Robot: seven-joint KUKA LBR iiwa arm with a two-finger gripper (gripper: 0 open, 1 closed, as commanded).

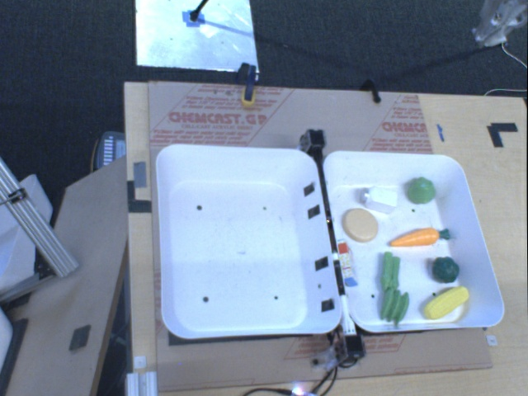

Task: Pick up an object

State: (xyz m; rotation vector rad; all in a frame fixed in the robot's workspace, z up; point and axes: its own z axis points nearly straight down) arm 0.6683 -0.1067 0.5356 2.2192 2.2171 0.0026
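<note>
The right bin (470, 190) holds several toy foods. A light green round vegetable (421, 190) lies at the back, with a small clear-white piece (380, 197) to its left. A tan disc (360, 225) sits near the bin's left wall. An orange carrot (422, 238) lies mid-bin, a dark green broccoli (445, 269) below it, and a yellow corn cob (446, 302) at the front right. Green pea pods (392, 287) lie at the front. My gripper (497, 13) hangs at the top right corner, far above and behind the bin, with nothing seen in it.
The left bin (239, 246) adjoins the right one along a clipped divider (326, 238). A small red, white and blue tube (346, 265) lies against the right bin's left wall. A shiny metal plate (194, 23) lies on the floor behind the bench.
</note>
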